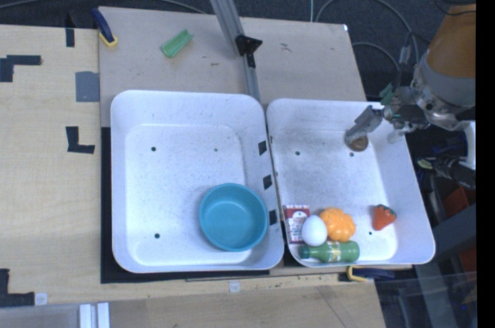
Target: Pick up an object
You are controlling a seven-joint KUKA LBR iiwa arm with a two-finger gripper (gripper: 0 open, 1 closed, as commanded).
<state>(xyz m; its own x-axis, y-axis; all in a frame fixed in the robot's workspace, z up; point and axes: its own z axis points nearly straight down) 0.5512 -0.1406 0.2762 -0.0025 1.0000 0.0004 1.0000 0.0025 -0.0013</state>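
At the five o'clock corner of the right bin (402,187) lies a tight huddle of small things: a white egg (314,230) touching an orange fruit (338,223) at its two o'clock, a green bottle (332,251) lying flat along the near wall just below them, and a red-and-white carton (296,220) at the egg's ten o'clock. A red strawberry-like piece (383,216) sits apart toward three o'clock, and I judge it the easiest pick, since nothing crowds it. All look like light, rigid toy food, likely smooth and a bit slippery; the strawberry would best be pinched across its widest part, while the egg would tend to roll out of a squeeze. The gripper (357,139) hangs over the bin's twelve o'clock end, well apart from the cluster, its tip low near the bare floor, with nothing visible in it; whether it is spread or pressed together I cannot tell. In the left bin (135,164) a blue bowl (233,216) rests at five o'clock. On the desk (309,56) beyond lies a green block (176,43).
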